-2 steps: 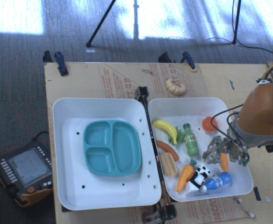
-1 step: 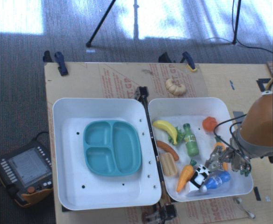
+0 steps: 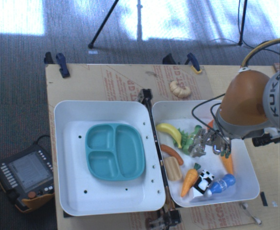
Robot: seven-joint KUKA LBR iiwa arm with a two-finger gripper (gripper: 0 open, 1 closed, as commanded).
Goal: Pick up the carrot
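One tabletop (image 3: 106, 80) of pale board is seen, and on it two shallow white bins are set side by side, the left bin (image 3: 70, 123) and the right bin (image 3: 248, 176). One grey arm (image 3: 245, 104) with an orange band is seen over the right bin's far right part, with its end effector (image 3: 212, 145) lowered among the toys there; whether the end effector is wide, narrow or holding anything cannot be told, as the parts are too small and cluttered. One teal divided plate (image 3: 115, 151), with three compartments, is laid in the left bin, left of the right bin. Within the right bin, one yellow banana (image 3: 170, 132) is seen near its left wall, one green toy (image 3: 190, 137) beside the banana, one reddish sausage (image 3: 171, 154) below the banana, and one tan bread-like piece (image 3: 172, 168) just beneath the sausage. Two orange carrot-like pieces are counted: the carrot (image 3: 189, 182) lies at the right bin's near middle, apart from the end effector, and a second orange piece (image 3: 227, 163) lies just under the end effector. One black-and-white toy (image 3: 204, 181) lies just right of the carrot, and one blue bottle (image 3: 221, 184) beside that. One cream gourd-shaped toy (image 3: 180, 89) rests on the tabletop beyond the right bin.
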